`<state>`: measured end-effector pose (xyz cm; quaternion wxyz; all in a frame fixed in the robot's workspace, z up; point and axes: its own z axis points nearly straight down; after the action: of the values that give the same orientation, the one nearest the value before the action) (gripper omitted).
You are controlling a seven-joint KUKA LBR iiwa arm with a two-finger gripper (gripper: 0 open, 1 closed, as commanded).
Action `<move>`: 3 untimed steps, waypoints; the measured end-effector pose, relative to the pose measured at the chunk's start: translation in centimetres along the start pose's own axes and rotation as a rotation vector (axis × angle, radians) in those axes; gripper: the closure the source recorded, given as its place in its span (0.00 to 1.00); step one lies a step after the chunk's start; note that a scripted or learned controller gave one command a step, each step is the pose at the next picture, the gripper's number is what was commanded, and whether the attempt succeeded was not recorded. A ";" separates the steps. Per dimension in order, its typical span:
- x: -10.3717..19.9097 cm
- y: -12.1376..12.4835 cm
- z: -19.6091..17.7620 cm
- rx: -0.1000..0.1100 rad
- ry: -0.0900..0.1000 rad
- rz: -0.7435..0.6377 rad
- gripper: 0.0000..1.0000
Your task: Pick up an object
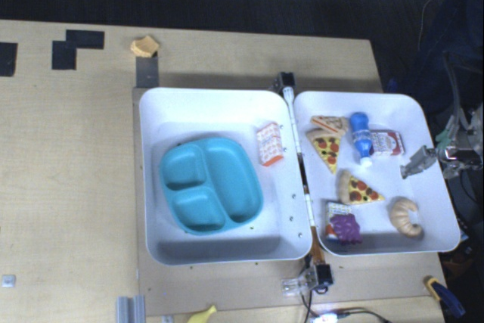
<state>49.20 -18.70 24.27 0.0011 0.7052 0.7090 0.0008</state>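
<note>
Croissant [404, 216] unheld, claw [418, 162] blurred

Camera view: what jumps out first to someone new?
The turquoise divided tray dominates the left bin, with a small red-and-white packet beside it near the divider. The right bin is busier: toy pizza slices, a blue bottle, a croissant and purple grapes. The tool hangs at that bin's right edge.
</note>
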 end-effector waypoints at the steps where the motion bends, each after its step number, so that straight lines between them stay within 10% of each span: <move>1: 0.4 -0.6 11.2 0.003 0.001 0.002 0.00; 2: 9.6 -0.2 15.5 -0.007 0.001 0.001 0.00; 3: 9.6 0.0 14.3 -0.014 -0.001 0.000 1.00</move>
<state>49.22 -9.12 9.97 0.0062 0.7053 0.7089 0.0055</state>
